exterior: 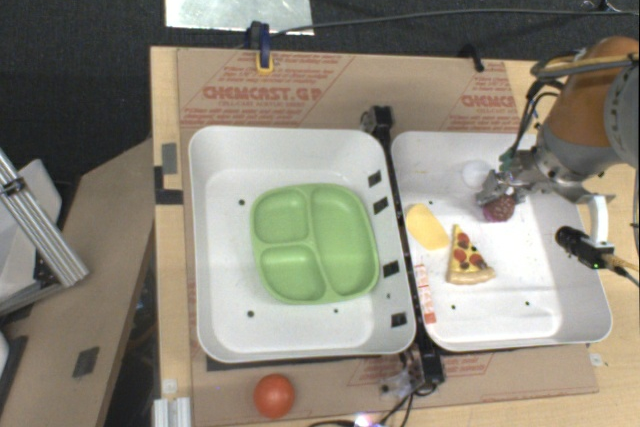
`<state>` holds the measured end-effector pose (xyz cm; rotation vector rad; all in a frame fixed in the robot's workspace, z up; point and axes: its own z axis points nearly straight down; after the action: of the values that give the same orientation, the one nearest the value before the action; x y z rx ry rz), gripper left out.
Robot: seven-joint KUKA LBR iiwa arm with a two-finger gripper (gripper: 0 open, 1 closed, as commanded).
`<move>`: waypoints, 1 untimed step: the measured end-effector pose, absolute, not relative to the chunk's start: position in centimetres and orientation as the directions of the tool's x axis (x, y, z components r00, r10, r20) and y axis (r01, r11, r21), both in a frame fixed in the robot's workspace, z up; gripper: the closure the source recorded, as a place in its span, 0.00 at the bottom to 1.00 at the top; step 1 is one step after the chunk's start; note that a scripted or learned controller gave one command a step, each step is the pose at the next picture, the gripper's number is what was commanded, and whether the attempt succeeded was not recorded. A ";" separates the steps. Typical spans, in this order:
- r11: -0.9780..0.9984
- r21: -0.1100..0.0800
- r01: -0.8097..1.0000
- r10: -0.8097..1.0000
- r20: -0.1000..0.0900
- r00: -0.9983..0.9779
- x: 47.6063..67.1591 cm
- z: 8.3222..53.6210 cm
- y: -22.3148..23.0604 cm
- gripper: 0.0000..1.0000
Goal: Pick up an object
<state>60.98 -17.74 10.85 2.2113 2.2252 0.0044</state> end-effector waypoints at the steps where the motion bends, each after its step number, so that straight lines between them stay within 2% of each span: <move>1: 0.004 0.008 1.000 1.000 -0.002 -0.004 61.3 17.3 -18.2 1.00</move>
<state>61.34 -18.17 17.29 2.2119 2.2208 0.0060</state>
